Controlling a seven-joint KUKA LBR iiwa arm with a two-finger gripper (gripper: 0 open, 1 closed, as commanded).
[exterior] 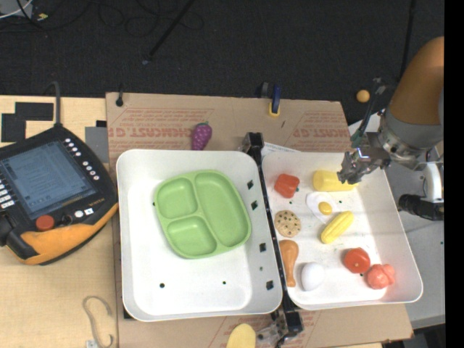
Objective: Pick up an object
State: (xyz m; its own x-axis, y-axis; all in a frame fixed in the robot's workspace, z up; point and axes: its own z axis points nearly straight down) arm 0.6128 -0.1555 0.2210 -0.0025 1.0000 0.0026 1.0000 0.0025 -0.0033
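— Where was the gripper [353,167]?
— At two o'clock in the right bin [406,267], right against the yellow block [328,181]. Grip state: couldn't tell!
— Neighbours?
— Red pepper [287,185] at nine o'clock of it, corn [336,227] at six.

The right end of the yellow block [332,181] is covered by the gripper [353,171], so contact between them cannot be judged, and the fingers themselves are lost in dark blur. The arm [418,93] is cut off by the right edge above its orange band. A yellow object [241,336] at the bottom edge is cropped (its shape cannot be made out). The controller [51,191] is clipped by the left edge. Print on the cardboard [217,118] is too small to be read with certainty.
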